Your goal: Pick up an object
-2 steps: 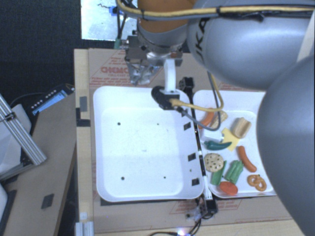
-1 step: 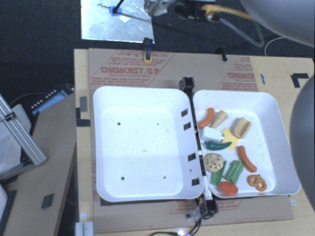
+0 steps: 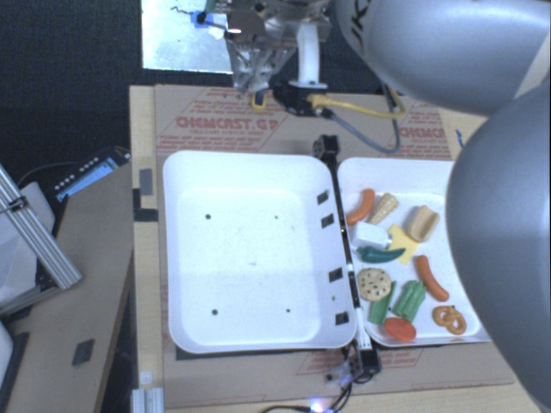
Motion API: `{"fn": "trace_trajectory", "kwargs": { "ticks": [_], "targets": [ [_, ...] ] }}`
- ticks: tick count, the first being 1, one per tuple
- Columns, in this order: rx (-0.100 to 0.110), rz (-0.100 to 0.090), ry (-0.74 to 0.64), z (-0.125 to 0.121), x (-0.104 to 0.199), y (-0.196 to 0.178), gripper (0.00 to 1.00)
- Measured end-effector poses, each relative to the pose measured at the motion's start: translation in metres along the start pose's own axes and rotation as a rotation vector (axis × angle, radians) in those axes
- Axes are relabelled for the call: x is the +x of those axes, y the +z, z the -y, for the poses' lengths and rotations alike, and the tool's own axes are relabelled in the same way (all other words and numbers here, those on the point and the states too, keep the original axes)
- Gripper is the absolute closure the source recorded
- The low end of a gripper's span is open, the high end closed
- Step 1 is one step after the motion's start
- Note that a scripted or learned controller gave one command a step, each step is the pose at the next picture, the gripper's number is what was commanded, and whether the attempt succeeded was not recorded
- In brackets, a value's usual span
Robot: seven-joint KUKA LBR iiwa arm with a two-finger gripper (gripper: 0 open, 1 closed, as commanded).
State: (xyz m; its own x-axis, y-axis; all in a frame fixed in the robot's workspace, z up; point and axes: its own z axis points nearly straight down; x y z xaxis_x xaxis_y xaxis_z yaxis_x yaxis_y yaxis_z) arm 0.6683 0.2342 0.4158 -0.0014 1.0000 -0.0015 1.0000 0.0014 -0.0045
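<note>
The grey arm (image 3: 465, 50) fills the upper right and right side, its curved casing carrying part of a black letter near the top. Beneath everything lies a brown cardboard sheet (image 3: 215, 114) printed in red with "CHEMCAST GP", readable along its far edge and repeated, cut off, toward the far right corner. On it sit two shallow white bins side by side. The left bin (image 3: 185, 188) shows bare floor with a few small dark dots; the right bin (image 3: 349, 179) touches it along a seam of black clips. The gripper (image 3: 252, 77) hangs past the far edge of the left bin, over the cardboard, away from both bins; its translucent fingers point down close together with nothing visible between them, but whether they are fully closed I cannot tell. The toy foods all lie in the right bin: a bread roll (image 3: 422, 223) toward its far side, an orange sausage (image 3: 362, 205) near the seam beside a corn cob (image 3: 384, 206), a second sausage (image 3: 431, 278), green pieces (image 3: 408, 299), a round cookie (image 3: 374, 283), a white block (image 3: 372, 233), a pretzel (image 3: 449, 318) and a red tomato (image 3: 399, 329) at the near edge.
</note>
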Motion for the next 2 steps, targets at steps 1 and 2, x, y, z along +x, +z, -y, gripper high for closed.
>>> {"fn": "trace_trajectory", "kwargs": {
  "ticks": [1, 2],
  "targets": [
    [-0.006, -0.002, -0.001, -0.0001, 0.0002, -0.0022, 1.0],
    [-0.007, -0.002, -0.002, 0.0, 0.0005, -0.0103, 1.0]
  ]
}}
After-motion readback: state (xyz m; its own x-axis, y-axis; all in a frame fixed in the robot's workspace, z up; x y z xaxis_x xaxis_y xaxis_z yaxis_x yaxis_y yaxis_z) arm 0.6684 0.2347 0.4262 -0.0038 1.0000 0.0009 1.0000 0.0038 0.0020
